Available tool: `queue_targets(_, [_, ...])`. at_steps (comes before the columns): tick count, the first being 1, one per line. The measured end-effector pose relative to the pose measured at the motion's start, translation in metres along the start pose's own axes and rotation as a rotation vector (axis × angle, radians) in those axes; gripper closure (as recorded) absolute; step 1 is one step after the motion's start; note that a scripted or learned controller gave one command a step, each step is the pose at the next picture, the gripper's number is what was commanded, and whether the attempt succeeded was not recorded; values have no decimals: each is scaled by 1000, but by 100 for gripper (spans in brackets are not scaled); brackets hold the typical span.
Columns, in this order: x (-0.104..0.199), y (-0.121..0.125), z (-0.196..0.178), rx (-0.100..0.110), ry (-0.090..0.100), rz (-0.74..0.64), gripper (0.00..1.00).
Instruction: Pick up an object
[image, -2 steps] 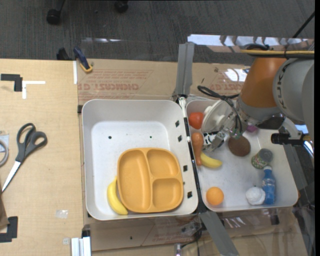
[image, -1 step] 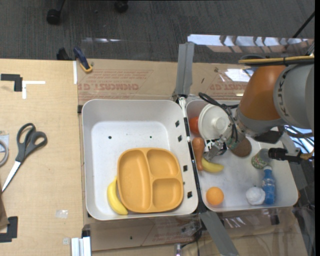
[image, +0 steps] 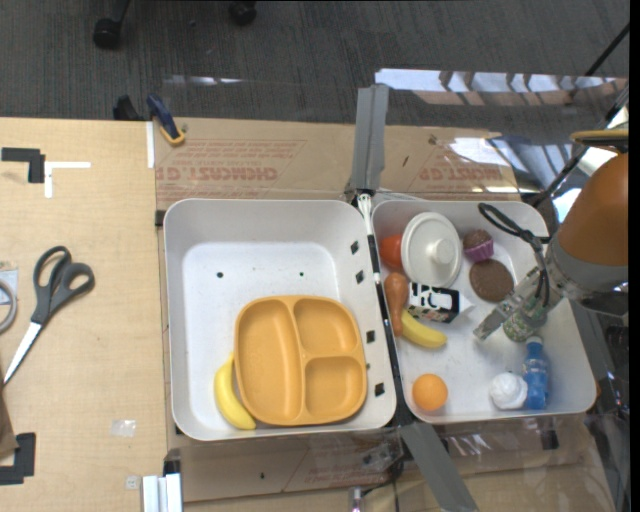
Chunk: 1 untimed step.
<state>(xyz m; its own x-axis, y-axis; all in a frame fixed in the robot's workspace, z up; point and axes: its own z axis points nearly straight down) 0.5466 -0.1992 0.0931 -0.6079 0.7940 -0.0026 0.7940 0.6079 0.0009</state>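
Note:
My gripper (image: 508, 322) hangs low over the right bin (image: 575, 345), just above the blue bottle with a white cap (image: 527, 380) and below the brown round disc (image: 491, 280). Its fingers stand open with nothing between them. Also in this bin are a white bowl (image: 435, 250), a red tomato (image: 390, 250), a purple item (image: 478, 243), a carrot (image: 397, 292), a black-and-white packet (image: 436, 300), a small banana (image: 423, 333) and an orange (image: 430, 392).
The left bin (image: 200, 300) holds a yellow divided plate (image: 300, 358) with a banana (image: 229, 398) tucked beside it. Scissors (image: 48, 290) lie on the bench at left. The arm's orange band (image: 600, 215) rises over the right bin's far right side.

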Motion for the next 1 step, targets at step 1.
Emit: queue_targets(1, [0,1,-10,-1,-3,-3,100])
